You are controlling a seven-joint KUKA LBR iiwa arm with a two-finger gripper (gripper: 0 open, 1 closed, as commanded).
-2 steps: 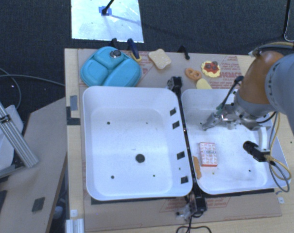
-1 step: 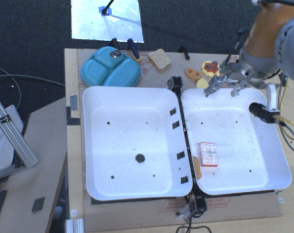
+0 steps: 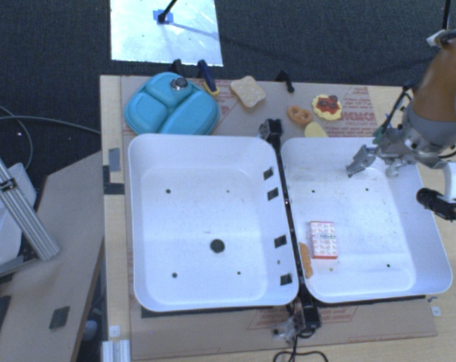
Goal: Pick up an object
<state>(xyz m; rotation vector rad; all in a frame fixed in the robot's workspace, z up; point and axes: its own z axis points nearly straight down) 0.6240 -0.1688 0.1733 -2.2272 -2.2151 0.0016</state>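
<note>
Behind the bins on the worktop (image 3: 114, 202): blue plastic divided tray (image 3: 171, 105), toast-shaped toy slice (image 3: 248, 91), orange pretzel toy (image 3: 299, 114), red-topped round toy (image 3: 327, 106).

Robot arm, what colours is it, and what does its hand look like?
The arm is grey metal with a wide orange band above the wrist. Its gripper is small and grey, with two thin fingers like a pincher. Thin dark cables run beside the wrist.

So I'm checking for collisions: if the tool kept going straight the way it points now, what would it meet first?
The tool points down and toward the view's left, over the right bin. It would likely meet that bin's bare floor first. The small red-and-white packet lies nearer the camera, off that line, though depth is unclear.
</note>
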